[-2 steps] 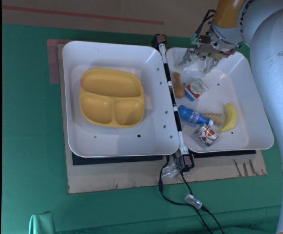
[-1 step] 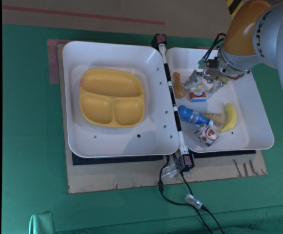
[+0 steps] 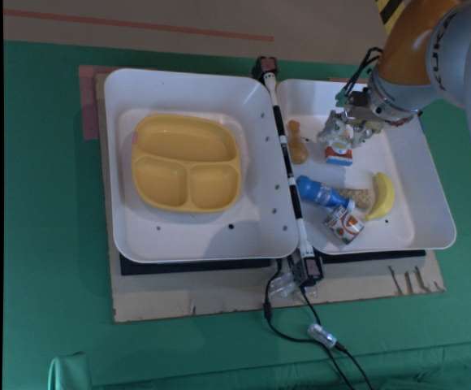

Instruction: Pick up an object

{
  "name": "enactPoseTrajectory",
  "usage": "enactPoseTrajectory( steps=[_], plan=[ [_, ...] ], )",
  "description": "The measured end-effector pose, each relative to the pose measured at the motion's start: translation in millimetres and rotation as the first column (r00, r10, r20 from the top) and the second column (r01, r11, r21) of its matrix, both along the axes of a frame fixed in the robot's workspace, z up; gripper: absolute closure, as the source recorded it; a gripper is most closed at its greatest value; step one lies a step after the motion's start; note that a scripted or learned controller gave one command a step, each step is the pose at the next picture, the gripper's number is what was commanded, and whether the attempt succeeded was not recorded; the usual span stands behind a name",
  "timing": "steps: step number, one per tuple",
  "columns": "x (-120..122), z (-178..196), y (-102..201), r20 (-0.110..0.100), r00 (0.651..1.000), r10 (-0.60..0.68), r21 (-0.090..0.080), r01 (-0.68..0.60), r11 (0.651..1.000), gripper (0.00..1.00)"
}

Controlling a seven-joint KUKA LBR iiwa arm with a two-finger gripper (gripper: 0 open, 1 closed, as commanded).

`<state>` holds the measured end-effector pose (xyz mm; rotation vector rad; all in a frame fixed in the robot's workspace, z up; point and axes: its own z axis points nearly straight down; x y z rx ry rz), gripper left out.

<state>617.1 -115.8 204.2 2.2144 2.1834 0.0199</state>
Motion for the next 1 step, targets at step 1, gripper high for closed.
enactPoseTrajectory(
  steps=[1],
  plan=[
    [-42.4,140.8,50.1,-0.019,1.000,0.010,0.010,-0.010,1.000,1.00]
  ],
)
